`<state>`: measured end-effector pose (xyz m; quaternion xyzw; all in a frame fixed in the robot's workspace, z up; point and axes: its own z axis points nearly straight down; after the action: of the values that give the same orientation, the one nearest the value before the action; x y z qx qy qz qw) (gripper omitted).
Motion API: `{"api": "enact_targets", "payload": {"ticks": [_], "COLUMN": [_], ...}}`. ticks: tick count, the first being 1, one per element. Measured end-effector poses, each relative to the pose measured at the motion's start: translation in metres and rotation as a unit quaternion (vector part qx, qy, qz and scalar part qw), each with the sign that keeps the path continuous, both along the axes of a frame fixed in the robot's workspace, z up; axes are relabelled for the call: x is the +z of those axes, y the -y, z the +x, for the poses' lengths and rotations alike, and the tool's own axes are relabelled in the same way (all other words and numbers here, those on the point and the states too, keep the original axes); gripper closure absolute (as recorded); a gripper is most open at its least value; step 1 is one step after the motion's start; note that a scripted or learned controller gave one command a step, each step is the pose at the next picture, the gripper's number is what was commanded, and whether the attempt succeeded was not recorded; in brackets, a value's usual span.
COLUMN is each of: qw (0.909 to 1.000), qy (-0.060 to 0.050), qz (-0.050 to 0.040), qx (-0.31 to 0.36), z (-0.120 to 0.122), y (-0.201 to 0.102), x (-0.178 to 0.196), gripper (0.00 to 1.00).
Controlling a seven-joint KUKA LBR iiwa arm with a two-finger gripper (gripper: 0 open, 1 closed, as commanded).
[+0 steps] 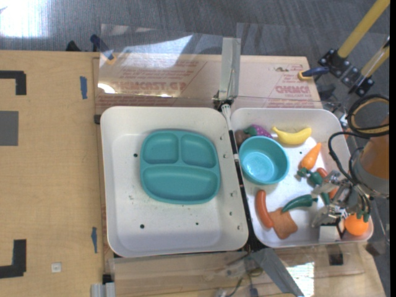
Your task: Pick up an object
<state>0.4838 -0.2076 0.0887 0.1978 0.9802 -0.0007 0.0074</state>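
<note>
We look down at a slant on two shallow white bins set side by side on a bench, and we take the blue bowl [263, 159] as our landmark. It sits upright in the right bin [279, 114], close to the divider [238, 184] that the two bins share.

Beyond that divider, in the left bin [117, 166], lies a teal divided plate [180, 166] with three compartments.

Just behind the bowl we see a small purple toy [260, 130], and next to it, toward the far right corner, a yellow banana [292, 135]. To the right of the bowl an orange carrot [310, 156] lies at a slant. In front of the bowl a red sausage [263, 208] runs lengthwise, touching a brown, bread-like piece [286, 226] — above that piece lies a green pepper [299, 203].

The gripper [333, 204] is low in the right bin, well to the right of the bowl and nearer the front, among the toys. Its metal fingers [326, 212] blend with the clutter, so we cannot tell whether they are spread or closed, nor whether anything sits between them. Just beside it, in the front right corner, rests a small orange fruit [356, 224] with a green top. The arm's orange band [377, 159] is at the frame's right edge.
</note>
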Motion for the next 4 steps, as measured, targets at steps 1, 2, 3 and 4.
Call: {"api": "enact_targets", "payload": {"ticks": [1, 2, 3, 4], "qw": [0.9993, 0.9979, 0.9952, 0.9985], "qy": [-0.002, 0.0, -0.001, -0.002], "qz": [0.0006, 0.0021, -0.0011, 0.0005], "qx": [0.037, 0.064, 0.098, 0.056], "z": [0.018, 0.001, 0.112, 0.062], "y": [0.011, -0.098, -0.094, -0.114], "x": [0.0, 0.001, 0.0, 0.001], "gripper": [0.0, 0.0, 0.0, 0.0]}}
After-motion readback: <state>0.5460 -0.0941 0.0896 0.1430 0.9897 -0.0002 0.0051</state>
